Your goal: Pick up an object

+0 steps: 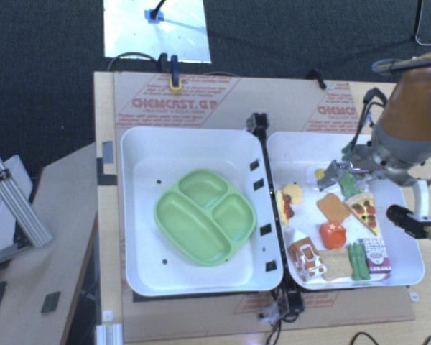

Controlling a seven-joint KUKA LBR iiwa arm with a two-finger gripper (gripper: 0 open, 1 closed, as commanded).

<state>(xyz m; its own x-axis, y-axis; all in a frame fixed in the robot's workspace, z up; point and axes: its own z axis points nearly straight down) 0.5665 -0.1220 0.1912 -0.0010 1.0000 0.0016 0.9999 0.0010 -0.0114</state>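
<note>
Where bench board (201, 103) shows, red "CHEMCAST GP" readable (repeated); gripper (335, 172) jaws' state unclear.

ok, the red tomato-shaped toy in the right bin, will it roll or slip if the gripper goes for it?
The red tomato-shaped toy looks rounded and glossy, so it may roll when nudged and could slip out of a pinch. It seems small and probably light plastic. The orange flat slice lies close beside it and might get bumped.

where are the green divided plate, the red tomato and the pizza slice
green divided plate (201, 218), camera view, on the wall between its compartments
red tomato (332, 235), camera view, middle of its red body
pizza slice (364, 212), camera view, on its topped face
</note>
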